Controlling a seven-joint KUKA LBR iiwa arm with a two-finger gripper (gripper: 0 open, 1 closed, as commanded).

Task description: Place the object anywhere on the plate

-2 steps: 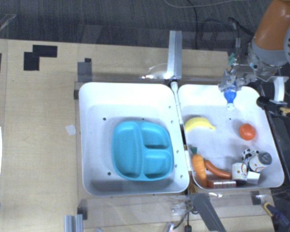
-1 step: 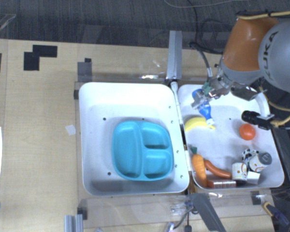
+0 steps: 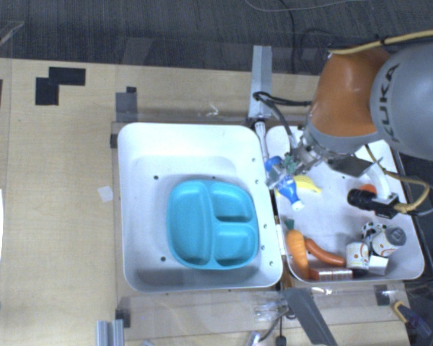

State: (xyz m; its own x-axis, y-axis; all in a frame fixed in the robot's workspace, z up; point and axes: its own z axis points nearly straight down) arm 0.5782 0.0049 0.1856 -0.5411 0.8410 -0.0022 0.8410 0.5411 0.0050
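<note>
**Object by the bin wall, plate bare**

On the left of the tabletop, the shallow white left bin point(image 3: 130, 193) holds the blue three-compartment plastic plate point(image 3: 213, 222), with nothing on it. Right of the wall between the bins, my end effector point(image 3: 296, 163) hangs over the left edge of the shallow white right bin point(image 3: 411, 265). Touching or just under it lies the small blue, white and yellow object point(image 3: 285, 182), which I take to be my target. I cannot tell whether my end effector is open or closed, or whether it has hold of anything. If the grip is weak or off-centre, I judge the object could drop short of the plate. If I carry it low, it could catch on that wall
</note>
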